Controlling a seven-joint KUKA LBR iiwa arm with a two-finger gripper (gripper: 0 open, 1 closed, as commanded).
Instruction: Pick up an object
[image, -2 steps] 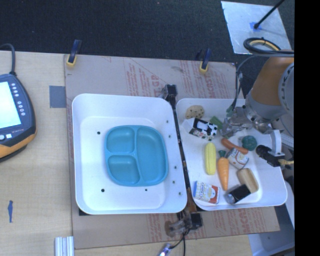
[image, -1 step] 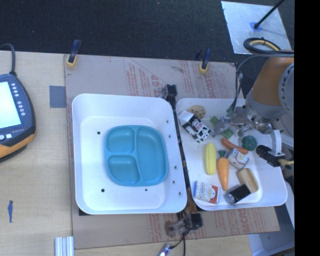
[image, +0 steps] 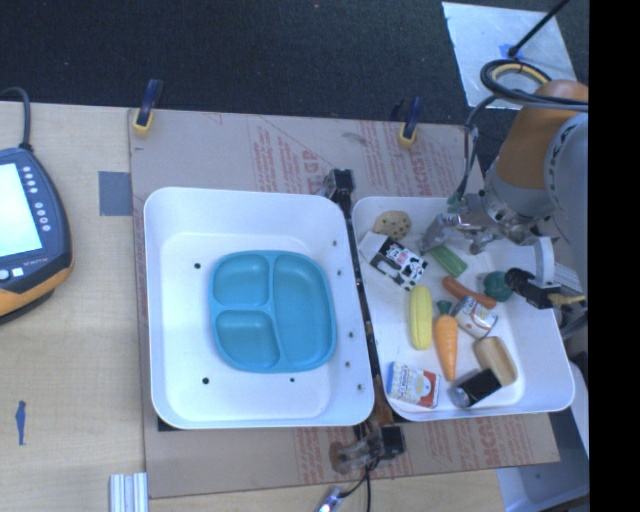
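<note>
We saw the objects in the right bin: a corn cob beside a carrot, a cow-print box, a cookie, a green piece and a small carton. The gripper hovered over that bin's far side; we could not tell how its jaws stood. The left bin held a blue tray.

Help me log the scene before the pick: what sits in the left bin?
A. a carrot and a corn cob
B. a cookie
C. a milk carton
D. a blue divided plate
D: a blue divided plate with three compartments lies in the left bin, while the carrot, corn cob and cookie are in the right bin.
</note>
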